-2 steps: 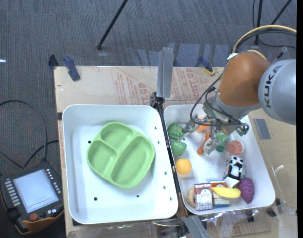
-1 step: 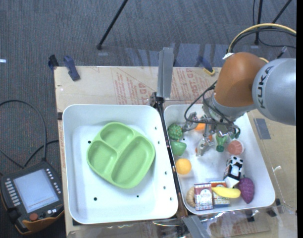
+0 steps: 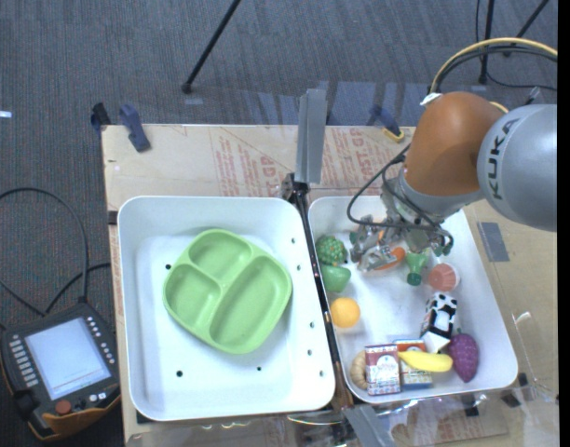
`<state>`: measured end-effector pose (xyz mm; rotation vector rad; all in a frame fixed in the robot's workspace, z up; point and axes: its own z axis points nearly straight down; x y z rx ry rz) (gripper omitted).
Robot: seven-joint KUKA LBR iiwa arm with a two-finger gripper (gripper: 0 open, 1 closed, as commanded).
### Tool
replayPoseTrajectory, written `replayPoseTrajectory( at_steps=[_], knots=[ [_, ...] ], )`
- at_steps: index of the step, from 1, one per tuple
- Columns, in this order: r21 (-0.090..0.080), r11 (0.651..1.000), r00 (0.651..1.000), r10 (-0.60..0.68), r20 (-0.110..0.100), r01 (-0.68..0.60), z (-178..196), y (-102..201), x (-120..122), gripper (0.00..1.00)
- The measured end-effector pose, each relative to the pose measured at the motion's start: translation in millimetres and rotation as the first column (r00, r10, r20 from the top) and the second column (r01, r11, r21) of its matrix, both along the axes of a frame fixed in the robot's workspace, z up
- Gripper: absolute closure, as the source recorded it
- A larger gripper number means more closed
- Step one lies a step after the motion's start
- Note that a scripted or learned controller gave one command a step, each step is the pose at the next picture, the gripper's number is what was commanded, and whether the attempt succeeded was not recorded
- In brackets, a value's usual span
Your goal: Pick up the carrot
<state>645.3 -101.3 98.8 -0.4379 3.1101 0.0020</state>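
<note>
Arm [image 3: 490, 156] reaches in from the right, orange band above the wrist, bent down over the rear of the right bin [image 3: 490, 296]; gripper [image 3: 394, 247] low in that bin, near its back-left part.

Carrot [image 3: 389, 259]: small orange piece lying just under the gripper, in the rear half of the right bin; the fingers stand on either side of it and look clamped on it, though cables and metal parts clutter the spot; whether the carrot is clear of the bin floor I cannot tell.

Other contents of right bin: green bumpy fruit [image 3: 332, 249] at the left wall; smooth green item [image 3: 335, 277] just in front of it; orange [image 3: 345, 313] nearer still, close to the left wall; small green piece [image 3: 414, 268] just right of the carrot; pinkish round fruit [image 3: 443, 277] beside that; black-and-white carton [image 3: 441, 317] toward the front right; purple fruit [image 3: 463, 357] in the front right corner; banana [image 3: 425, 361] touching the purple fruit's left side; red-and-white box [image 3: 382, 368] at the front, just left of the banana.

Left bin [image 3: 145, 250]: green divided plate [image 3: 228, 291], three compartments, lying flat about the middle, tilted askew to the bin walls.

Pendant [image 3: 57, 366] with a pale screen on the floor at lower left, well apart from the bench.
</note>
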Motion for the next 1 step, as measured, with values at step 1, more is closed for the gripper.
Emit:
replayPoseTrajectory(
  at_steps=[1],
  knots=[
    [-0.001, 0.968, 0.968, 0.250, 0.005, -0.250, 54.1, -49.5, -2.3, 1.00]
  ],
)
